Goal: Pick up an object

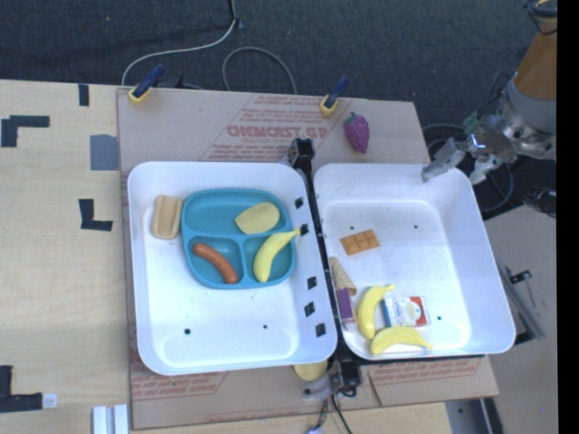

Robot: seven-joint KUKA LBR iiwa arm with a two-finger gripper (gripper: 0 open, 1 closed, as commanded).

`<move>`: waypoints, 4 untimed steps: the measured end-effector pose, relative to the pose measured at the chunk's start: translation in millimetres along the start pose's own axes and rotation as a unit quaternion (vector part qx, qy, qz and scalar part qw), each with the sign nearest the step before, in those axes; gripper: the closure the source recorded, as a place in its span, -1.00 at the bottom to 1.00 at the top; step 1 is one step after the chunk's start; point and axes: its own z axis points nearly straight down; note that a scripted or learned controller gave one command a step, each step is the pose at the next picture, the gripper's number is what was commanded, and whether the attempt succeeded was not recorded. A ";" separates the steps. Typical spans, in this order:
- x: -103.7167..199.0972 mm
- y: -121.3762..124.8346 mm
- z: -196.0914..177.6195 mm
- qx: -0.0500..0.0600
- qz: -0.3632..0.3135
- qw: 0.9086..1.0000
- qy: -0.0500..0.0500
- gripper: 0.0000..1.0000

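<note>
From the overhead camera view we see the gripper (450, 163) hanging at the two o'clock corner of the right bin (479, 242), above its rim; its fingers grasp nothing, though we cannot tell how wide they stand; in that bin an orange cracker (359, 241) lies near the centre, and two bananas (387, 322) with a small carton (403, 312) sit toward six o'clock; the left bin (154, 324) bears a blue tray (197, 220) with a sausage (215, 262), at the tray's seven o'clock.

Purple grapes (357, 132) lie on the bench (54, 242) at 12 o'clock. Two clamps (145, 84) (334, 95) sit beside a white cable (194, 43).
</note>
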 end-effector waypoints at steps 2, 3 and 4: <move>114.1 -15.9 161.7 -0.001 -0.002 1.000 -0.001 -1.00; 111.1 -14.8 146.1 -0.003 -0.001 1.000 -0.002 1.00; 118.8 -50.8 152.1 0.000 0.001 1.000 0.000 1.00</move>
